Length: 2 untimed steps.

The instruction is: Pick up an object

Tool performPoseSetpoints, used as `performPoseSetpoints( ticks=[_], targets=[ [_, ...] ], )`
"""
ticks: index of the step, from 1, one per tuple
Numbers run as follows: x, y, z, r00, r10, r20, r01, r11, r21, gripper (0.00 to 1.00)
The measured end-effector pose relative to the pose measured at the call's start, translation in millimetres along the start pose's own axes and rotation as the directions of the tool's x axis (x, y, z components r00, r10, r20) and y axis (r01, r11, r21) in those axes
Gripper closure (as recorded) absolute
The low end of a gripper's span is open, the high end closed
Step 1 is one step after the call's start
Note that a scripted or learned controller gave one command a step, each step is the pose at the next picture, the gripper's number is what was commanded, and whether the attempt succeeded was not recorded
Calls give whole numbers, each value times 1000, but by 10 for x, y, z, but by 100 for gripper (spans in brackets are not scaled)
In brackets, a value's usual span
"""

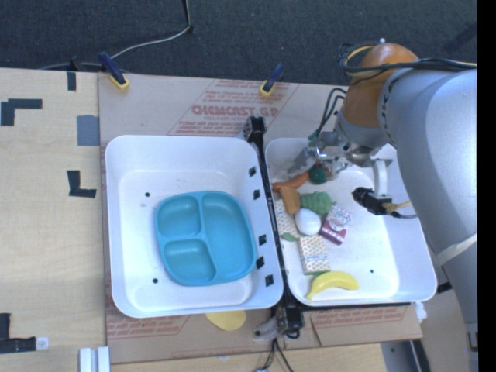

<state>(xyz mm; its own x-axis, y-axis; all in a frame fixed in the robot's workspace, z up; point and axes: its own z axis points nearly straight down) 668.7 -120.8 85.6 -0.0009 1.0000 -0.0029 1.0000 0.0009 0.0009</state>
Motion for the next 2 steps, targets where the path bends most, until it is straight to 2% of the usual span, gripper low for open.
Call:
performPoseSetpoints(
  ticks=[1, 2],
  targets=[
    [4, 6, -104, 1000, -2, 1, 2, 1000, -2, 100],
    [681, -100, -999, 1000, -2, -4, 2, 1000, -1, 100]
  ],
)
